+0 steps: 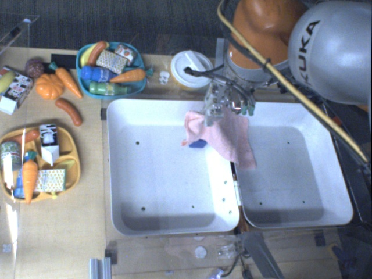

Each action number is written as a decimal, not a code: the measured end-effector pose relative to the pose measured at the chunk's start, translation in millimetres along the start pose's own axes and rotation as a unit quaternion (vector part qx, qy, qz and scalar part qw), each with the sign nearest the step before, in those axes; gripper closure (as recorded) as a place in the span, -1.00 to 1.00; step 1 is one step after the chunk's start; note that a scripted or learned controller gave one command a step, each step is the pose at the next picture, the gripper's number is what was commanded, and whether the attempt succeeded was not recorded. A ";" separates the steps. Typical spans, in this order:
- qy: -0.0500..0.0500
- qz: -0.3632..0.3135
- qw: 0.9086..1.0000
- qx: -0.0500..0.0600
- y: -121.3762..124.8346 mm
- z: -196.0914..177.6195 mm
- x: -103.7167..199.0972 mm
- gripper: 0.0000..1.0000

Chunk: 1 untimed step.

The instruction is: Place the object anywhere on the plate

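Observation:
A pink cloth (pixel 228 137) hangs from my gripper (pixel 226 110) over the inner edge of the left bin (pixel 163 185), and its lower corner droops across the divider toward the right bin (pixel 296 179). The fingers are closed on the cloth's top edge. A small blue piece (pixel 198 143) peeks out at the cloth's left side; I cannot tell whether it belongs to the cloth or lies beneath it. A yellow plate (pixel 71 156) loaded with toy food sits on the bench at the far left, well away from the gripper.
A blue bowl (pixel 139 87) of toy vegetables stands behind the left bin. Next to it is a white round lid (pixel 190 68). Loose toy carrots, a sausage (pixel 69 111) and a small pumpkin (pixel 48 86) lie on the bench at the back left.

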<state>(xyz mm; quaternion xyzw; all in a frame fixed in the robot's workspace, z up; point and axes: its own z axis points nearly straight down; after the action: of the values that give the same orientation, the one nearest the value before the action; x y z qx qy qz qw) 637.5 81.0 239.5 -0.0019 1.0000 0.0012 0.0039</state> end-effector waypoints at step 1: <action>0.000 -0.001 1.000 0.000 52.7 -4.6 12.7 1.00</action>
<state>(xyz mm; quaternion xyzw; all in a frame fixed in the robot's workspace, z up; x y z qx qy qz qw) 624.5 133.7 244.1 -0.0034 1.0000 0.0015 0.0034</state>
